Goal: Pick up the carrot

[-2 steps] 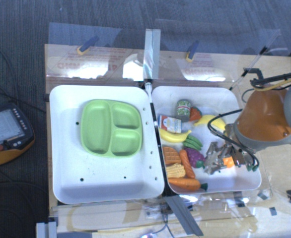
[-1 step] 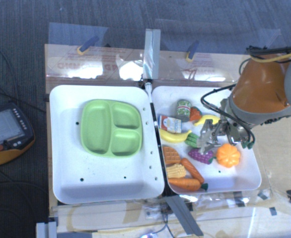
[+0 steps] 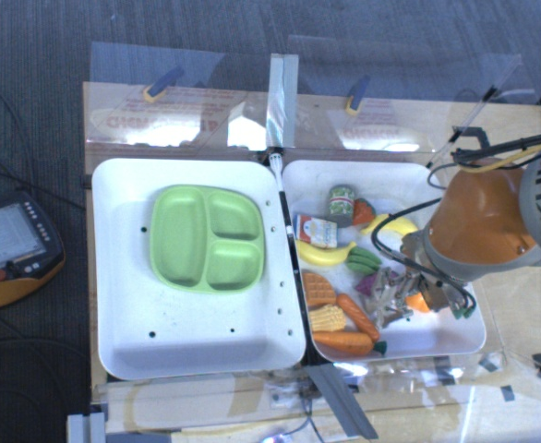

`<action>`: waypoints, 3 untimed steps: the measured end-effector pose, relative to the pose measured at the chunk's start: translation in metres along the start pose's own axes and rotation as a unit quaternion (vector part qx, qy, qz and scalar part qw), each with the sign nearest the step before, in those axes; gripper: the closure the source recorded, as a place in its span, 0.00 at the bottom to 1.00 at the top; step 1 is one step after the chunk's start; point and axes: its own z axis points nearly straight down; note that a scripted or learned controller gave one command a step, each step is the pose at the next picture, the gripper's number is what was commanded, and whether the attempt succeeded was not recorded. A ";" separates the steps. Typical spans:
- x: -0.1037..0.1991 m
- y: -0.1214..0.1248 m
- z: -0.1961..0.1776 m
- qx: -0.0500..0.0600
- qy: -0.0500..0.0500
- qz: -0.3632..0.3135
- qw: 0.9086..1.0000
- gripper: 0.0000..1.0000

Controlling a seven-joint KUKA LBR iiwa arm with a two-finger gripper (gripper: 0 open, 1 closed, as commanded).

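Bench (image 3: pixel 197 118) stood on dark carpet (image 3: pixel 252 7); gripper (image 3: pixel 392 305) hung over right bin (image 3: pixel 464 340) near carrot (image 3: pixel 356 314); grip state unclear.

No legible text, brand, number or sign is found in the camera view. Faint reddish lettering is seen under the clear plastic sheet (image 3: pixel 155 118) at the far edge of the bench, but it is washed out by glare and cannot be read. Printed markings are noted on the small red-and-white carton (image 3: pixel 319 232) and on the green-labelled can (image 3: pixel 342 201) in the right-hand white bin (image 3: pixel 455 340); both are too small and blurred to be made out.
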 end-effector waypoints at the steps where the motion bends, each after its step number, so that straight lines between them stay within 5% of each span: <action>1: -0.033 0.030 -0.170 0.002 -0.003 -0.033 0.999 1.00; 2: -0.002 -0.036 -0.093 -0.002 0.005 -0.129 0.992 1.00; 3: -0.005 -0.035 -0.105 -0.001 0.002 -0.129 0.992 1.00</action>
